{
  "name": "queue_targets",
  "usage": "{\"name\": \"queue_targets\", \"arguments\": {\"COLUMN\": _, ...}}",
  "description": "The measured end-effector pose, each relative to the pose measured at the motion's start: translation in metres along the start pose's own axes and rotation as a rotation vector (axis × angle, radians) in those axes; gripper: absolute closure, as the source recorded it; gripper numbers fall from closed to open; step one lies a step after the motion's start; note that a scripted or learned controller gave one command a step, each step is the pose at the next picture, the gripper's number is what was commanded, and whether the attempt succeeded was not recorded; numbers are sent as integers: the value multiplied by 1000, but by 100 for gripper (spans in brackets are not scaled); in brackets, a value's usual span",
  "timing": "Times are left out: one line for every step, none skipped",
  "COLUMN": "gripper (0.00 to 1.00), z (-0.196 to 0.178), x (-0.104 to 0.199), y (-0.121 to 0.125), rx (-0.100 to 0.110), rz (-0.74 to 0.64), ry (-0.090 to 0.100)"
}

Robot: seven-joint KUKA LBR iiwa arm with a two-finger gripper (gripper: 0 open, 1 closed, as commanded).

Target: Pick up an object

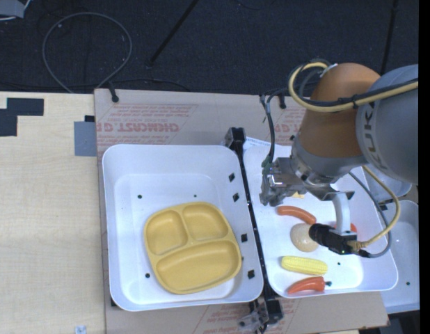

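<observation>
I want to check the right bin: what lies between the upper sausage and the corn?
In the camera view, a beige egg-like object lies between the sausage and the corn, beside a black part of the arm.

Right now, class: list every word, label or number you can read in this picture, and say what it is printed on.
"CHEMCRZT, G E", as best it reads, in red, upside down on the cardboard sheet behind the bins.
More red print at the cardboard's front edge: too blurred to read.

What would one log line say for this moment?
arm: over right bin | gripper: by hot dog, nothing seen held | also there: corn, chili, egg | left bin: yellow tray
</observation>
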State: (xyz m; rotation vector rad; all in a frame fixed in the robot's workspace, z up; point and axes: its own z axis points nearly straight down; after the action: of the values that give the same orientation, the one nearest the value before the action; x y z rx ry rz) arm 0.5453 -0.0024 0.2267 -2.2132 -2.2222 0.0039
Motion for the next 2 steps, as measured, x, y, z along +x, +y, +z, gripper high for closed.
{"name": "queue_targets", "arguments": {"gripper": 100, "z": -7, "x": 57, "y": -6, "rx": -3, "rz": -1, "ry": 0}}
{"name": "queue_targets", "arguments": {"gripper": 100, "z": -14, "x": 105, "y": -20, "rx": -2, "rz": -2, "ry": -1}}
